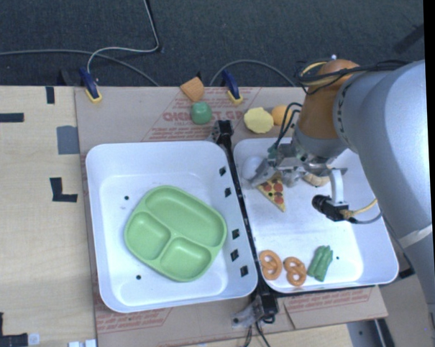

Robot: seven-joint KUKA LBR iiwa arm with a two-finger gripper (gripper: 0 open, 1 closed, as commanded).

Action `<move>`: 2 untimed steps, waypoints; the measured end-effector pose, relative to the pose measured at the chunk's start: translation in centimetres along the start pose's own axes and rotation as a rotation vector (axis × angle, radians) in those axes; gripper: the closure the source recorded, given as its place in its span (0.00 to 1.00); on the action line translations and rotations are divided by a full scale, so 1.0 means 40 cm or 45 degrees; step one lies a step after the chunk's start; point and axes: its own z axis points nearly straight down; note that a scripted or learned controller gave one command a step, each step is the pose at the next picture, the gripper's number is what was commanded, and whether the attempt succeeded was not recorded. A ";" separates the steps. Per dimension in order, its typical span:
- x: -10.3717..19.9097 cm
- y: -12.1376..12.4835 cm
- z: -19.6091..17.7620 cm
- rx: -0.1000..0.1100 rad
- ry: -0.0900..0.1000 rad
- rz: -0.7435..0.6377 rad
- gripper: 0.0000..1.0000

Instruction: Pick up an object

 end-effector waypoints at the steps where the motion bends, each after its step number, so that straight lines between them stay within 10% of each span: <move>1: 0.002 -0.001 0.000 0.000 -0.001 0.001 0.00; 2: -0.002 0.002 0.000 0.002 0.001 0.000 0.00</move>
